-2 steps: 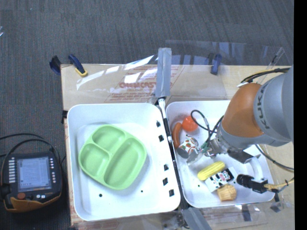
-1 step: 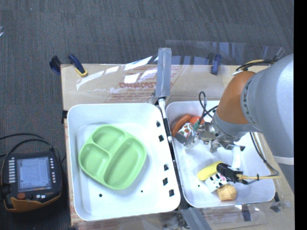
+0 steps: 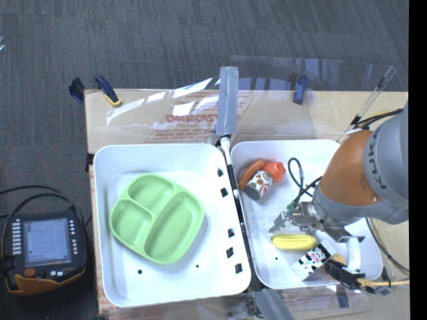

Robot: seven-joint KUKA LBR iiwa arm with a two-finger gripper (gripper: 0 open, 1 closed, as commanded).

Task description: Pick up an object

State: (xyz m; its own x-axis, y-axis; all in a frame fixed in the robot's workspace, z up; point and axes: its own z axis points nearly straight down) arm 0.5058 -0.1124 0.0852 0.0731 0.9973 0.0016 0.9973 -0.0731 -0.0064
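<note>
Gripper (image 3: 298, 227) low in right bin (image 3: 267, 272), just above banana (image 3: 294, 243), likely reaching for it. Grip state impossible to tell.

Dark grey carpet floor (image 3: 167, 39) surrounds a pale wooden bench (image 3: 320, 115).

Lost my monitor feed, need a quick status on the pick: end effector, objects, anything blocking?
End effector low in right bin, finger state unreadable. Banana just beneath it, not seen gripped. Orange bottle and black-and-white carton nearby. Green plate alone in left bin.

"KU" on grey arm (image 3: 393, 172)
</note>
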